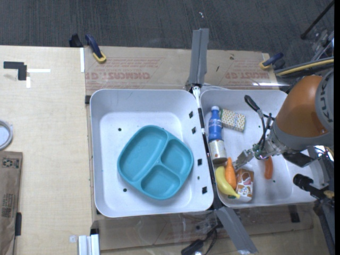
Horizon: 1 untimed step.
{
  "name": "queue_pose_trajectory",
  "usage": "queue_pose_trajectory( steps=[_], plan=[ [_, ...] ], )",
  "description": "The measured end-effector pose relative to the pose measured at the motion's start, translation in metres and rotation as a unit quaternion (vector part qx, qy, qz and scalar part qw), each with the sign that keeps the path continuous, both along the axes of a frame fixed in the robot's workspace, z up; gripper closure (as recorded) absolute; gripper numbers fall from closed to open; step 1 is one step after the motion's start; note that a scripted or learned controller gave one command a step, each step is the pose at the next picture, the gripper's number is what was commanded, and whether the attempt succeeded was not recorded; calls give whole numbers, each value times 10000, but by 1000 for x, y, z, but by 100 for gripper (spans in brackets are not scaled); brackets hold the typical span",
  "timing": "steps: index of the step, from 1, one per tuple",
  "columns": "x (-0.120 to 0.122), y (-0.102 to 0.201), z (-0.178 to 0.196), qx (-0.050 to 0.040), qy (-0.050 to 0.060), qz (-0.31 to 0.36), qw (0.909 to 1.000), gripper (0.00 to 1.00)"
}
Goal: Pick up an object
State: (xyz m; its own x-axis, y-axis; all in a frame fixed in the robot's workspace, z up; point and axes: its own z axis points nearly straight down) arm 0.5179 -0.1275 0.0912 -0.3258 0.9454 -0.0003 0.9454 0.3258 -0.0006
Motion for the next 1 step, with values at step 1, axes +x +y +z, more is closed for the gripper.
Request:
queue_pose_trajectory(
  steps=[1],
  plan=[
    [0, 0, 9, -2, -2, -14, 10000, 100]
  ],
)
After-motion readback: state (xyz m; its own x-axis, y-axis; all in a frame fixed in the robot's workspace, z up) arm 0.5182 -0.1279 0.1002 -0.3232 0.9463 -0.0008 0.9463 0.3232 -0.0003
